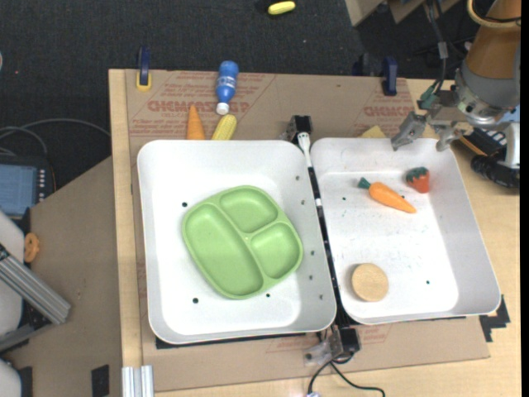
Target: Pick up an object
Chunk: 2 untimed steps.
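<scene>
Hovering above the right bin's (pixel 471 246) far rim, the gripper (pixel 428 134) hung spread and empty, presumably lining up over the carrot (pixel 391 196).

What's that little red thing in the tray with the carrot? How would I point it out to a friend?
Start at the right white bin, the one without the green plate. Look to its far right corner, just below the end effector. There, right of the toy carrot, sits a small red toy with a green top, likely a strawberry or tomato, rounder and redder than the carrot and the tan disc.
</scene>
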Each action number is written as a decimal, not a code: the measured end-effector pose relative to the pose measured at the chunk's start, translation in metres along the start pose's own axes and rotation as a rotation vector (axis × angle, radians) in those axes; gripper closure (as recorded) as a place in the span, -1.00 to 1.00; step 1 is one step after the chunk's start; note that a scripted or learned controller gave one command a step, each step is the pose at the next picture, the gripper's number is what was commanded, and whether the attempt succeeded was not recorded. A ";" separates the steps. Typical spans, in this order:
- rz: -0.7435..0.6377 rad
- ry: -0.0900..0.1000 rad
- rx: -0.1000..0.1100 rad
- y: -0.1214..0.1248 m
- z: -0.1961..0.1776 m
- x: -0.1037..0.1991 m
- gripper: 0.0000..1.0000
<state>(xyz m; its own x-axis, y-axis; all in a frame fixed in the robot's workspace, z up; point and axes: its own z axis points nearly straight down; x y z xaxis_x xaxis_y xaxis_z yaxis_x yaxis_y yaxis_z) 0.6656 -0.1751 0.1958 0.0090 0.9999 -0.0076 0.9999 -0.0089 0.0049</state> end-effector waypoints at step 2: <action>-0.009 0.006 0.001 -0.038 0.100 0.013 1.00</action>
<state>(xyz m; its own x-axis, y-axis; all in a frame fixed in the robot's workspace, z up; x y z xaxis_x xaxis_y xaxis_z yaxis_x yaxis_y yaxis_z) 0.6287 -0.1621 0.0958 0.0001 1.0000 -0.0013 1.0000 -0.0001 0.0034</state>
